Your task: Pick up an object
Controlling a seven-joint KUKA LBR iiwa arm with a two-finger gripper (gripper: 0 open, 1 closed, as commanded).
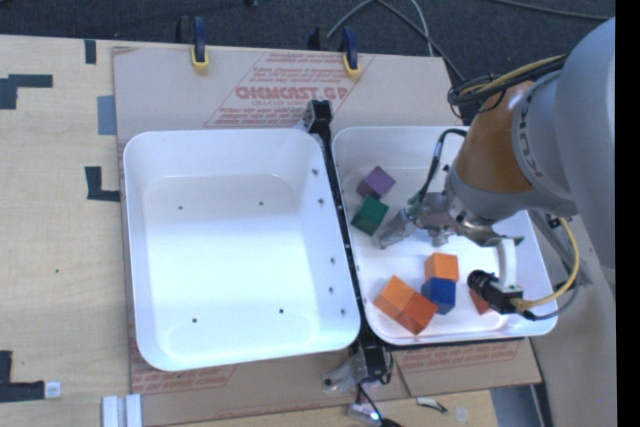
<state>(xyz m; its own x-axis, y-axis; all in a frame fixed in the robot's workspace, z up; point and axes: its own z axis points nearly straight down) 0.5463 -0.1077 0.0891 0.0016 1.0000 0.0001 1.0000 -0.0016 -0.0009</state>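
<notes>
Bins: two white bins on the counter, side by side; left bin, right bin.
Blocks: six show, all in the right bin.
Purple: one purple block, toward the far side of the right bin.
Green: one green block, just in front of the purple one and touching it at a corner.
Orange: two; one big orange block near the front wall, one small orange block right of it.
Blue: one blue block, directly below the small orange one and touching it, beside the big orange block.
Red: one red block, partly hidden by the arm's black fitting, near the right wall.
Arm: one, reaching in from the right over the right bin.
Gripper: gripper low in the right bin, just right of the green block; cannot tell how the fingers stand, and no block shows between them.
Clamps: two yellow clamps on the cardboard's far edge.
</notes>
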